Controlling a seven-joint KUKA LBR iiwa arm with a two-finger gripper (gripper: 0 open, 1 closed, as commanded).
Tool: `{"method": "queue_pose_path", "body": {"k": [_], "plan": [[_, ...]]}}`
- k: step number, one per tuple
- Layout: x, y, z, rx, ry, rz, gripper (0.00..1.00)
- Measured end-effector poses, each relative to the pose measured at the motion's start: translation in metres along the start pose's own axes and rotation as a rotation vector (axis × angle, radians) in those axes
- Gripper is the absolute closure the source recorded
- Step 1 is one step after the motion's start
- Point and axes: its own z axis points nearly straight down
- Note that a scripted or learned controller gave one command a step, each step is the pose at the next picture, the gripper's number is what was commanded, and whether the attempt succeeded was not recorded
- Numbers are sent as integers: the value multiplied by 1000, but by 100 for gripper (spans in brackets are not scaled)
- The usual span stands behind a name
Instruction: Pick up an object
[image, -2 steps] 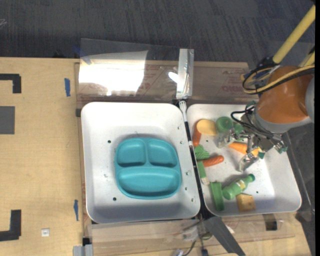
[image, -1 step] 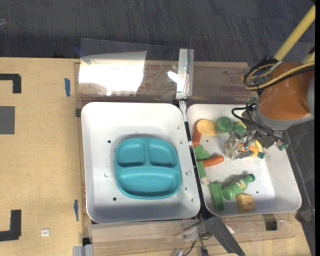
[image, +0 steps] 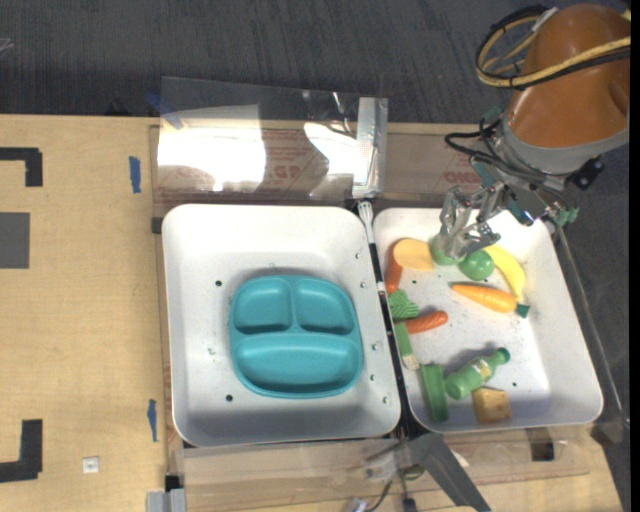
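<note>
My gripper (image: 458, 243) hangs low over the back of the right bin (image: 570, 390), its metal fingers (image: 449, 225) apart. The tips stand just above an orange-and-yellow toy (image: 408, 253) and a round green toy (image: 478, 266). I see nothing held between them. A yellow banana (image: 508, 270) lies right of the green toy. In front of these lies an orange carrot (image: 484, 296). A red pepper with a green stalk (image: 422, 321) lies near the bin's left wall.
A green bottle (image: 474, 375), a green stick-shaped toy (image: 433, 390) and a tan block (image: 491, 404) sit at the right bin's front. The left bin (image: 190, 240) holds a teal divided plate (image: 295, 335). A clear plastic sheet (image: 265, 150) lies behind the bins.
</note>
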Motion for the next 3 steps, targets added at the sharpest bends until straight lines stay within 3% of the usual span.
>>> {"method": "queue_pose_path", "body": {"k": [1,2,3], "plan": [[-4,-88,-98,-2,4,-277,100],[-43,-12,-73,-12,11,-308,100],[-55,52,15,-15,16,-268,100]]}}
